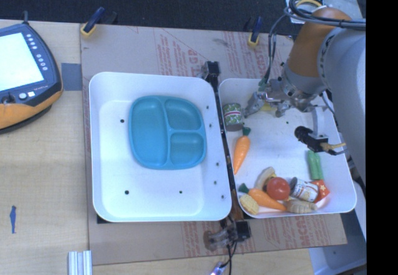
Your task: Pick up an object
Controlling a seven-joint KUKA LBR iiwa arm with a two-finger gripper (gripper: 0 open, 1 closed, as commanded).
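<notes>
My gripper (264, 104) hangs low over the far left part of the right bin (346, 204), the grey arm with its orange band rising behind it to the right. A small green-labelled can (233, 116) lies just left of the gripper, against the bin's left wall. An orange carrot (240, 150) lies below the can. Nothing shows held in the gripper.
Several toy foods crowd the right bin's near edge: a red tomato (278, 188), a second carrot (266, 200), corn (249, 204), a small labelled can (305, 190) and a green vegetable (315, 165). The left bin (106, 205) holds a blue divided plate (168, 132). A tablet (25, 71) lies far left.
</notes>
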